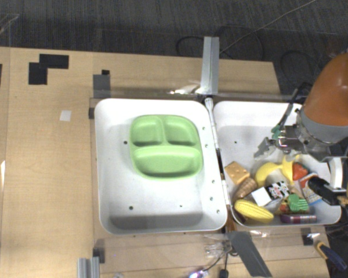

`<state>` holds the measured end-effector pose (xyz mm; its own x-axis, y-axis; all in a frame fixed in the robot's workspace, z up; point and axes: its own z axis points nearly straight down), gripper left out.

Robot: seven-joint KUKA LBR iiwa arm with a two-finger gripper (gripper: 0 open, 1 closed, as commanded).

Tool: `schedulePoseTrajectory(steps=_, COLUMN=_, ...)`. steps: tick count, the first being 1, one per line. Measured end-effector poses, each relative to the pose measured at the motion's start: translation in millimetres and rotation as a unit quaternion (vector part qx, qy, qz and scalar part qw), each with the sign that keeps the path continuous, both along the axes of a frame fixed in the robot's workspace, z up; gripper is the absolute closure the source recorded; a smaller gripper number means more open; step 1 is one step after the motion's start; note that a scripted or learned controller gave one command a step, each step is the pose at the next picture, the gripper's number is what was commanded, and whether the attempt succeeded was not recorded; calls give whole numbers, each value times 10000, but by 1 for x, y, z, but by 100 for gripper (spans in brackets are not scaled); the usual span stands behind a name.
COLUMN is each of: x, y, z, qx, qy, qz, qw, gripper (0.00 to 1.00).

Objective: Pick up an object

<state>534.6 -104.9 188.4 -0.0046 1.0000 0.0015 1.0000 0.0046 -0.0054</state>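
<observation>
My gripper (271, 145) hangs over the right bin (243, 123), just above and left of a pile of toy food. The pile holds a yellow banana-like piece (269, 171), a tan block (236, 171), a brown cone (246, 186), a yellow corn cob (253, 211), a white box (261, 197), a red piece (300, 172), a green piece (296, 202) and a purple piece (296, 218). The gripper is close to the yellow piece, and I see nothing held in it. The orange band of the arm (334, 94) covers the bin's right side.
The left bin (113, 201) holds a green divided plate (164, 145). A metal post (210, 68) stands at the back between the two bins. Cables run over the dark floor behind the bench.
</observation>
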Motion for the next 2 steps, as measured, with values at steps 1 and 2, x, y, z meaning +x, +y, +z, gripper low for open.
schedulePoseTrajectory(steps=1, x=-15, y=15, z=-81, qx=-15, qy=-179, qz=275, qw=9995, gripper=0)
schedulePoseTrajectory(steps=2, x=-13, y=15, z=-68, qx=-21, qy=-207, qz=268, qw=9994, gripper=100)
